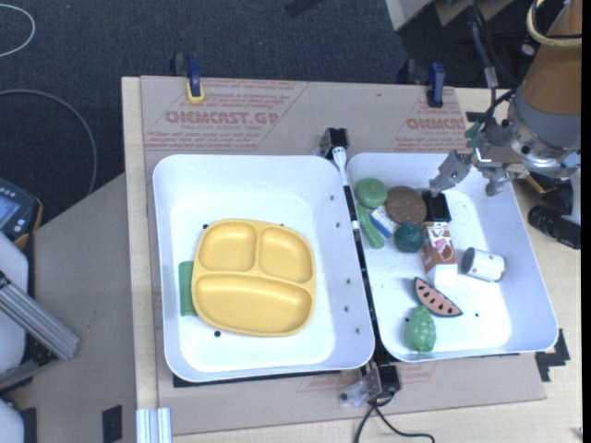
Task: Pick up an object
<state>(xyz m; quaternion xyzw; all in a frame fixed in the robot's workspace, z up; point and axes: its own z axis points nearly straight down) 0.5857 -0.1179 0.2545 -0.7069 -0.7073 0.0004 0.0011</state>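
Observation:
My gripper (471, 181) hangs over the far part of the right bin (526, 284), fingers spread and open with nothing between them. Its left finger (449, 173) points down toward a black block (436, 208). Nearby lie a brown round cookie (405, 204), a green disc (371, 192), a teal ball (409, 237) and a red-brown carton (438, 245). Closer to the front are a white cylinder (482, 264), a watermelon slice (436, 298) and a knobbly green fruit (420, 330).
The left bin (175, 210) holds a yellow divided plate (256, 275) with a green flat piece (186, 287) sticking out beneath its left side. A green and white stick-like item (374, 225) lies against the right bin's left wall. Clamps stand on the board's far edge.

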